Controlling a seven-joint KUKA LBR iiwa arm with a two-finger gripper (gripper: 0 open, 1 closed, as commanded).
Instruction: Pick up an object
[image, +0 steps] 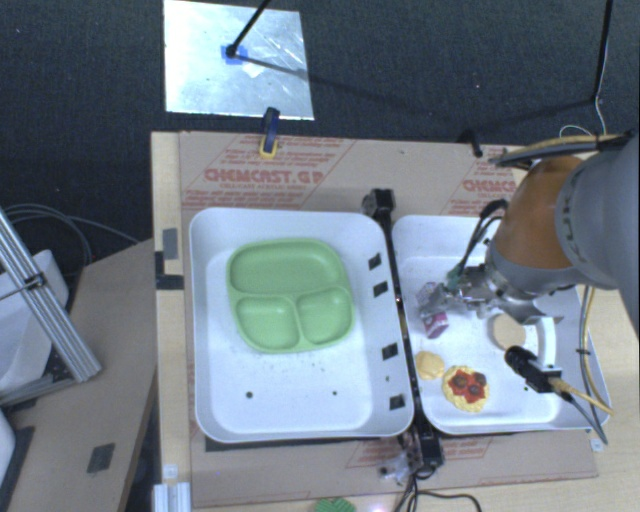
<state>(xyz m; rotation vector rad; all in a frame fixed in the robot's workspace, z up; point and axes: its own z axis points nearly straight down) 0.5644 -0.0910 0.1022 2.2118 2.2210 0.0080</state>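
The gripper (432, 298) hangs low in the right bin (420, 245), directly over a small purple piece (436, 323). Whether its fingers are apart or together is unclear. To grasp well, it should centre on the piece, keeping off the yellow piece (430, 365) and pizza toy (466, 387) nearby.

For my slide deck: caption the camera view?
Pincer over a purple item in the right bin; green tray left.
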